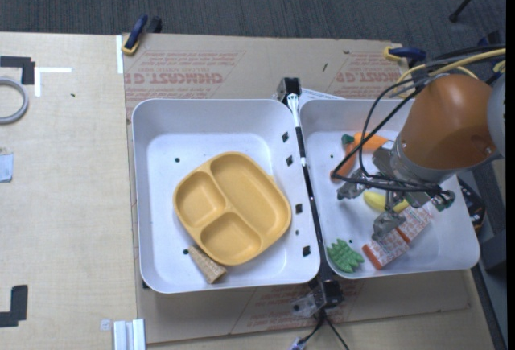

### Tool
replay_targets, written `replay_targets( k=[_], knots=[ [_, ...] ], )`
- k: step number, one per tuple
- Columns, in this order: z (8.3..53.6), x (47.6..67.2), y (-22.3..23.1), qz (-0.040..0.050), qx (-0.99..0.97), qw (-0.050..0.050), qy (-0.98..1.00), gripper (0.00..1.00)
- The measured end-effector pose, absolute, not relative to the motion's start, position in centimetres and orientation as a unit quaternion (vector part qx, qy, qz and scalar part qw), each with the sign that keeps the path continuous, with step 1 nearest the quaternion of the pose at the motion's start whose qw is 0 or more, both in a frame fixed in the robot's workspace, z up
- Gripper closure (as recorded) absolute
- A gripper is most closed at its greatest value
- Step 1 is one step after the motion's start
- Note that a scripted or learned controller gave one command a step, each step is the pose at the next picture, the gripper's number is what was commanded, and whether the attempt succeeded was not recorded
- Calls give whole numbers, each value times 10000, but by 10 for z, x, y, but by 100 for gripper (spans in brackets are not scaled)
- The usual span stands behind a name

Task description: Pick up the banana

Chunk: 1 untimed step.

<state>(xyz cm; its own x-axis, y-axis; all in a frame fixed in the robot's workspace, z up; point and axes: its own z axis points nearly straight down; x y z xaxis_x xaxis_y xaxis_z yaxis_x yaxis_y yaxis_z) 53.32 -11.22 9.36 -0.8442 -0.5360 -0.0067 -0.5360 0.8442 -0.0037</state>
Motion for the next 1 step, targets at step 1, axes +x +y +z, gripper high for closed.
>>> replay_targets(
  k=[1],
  knots=[
    [101, 506, -95, -74, -2553, 311, 9663, 0]
  ],
)
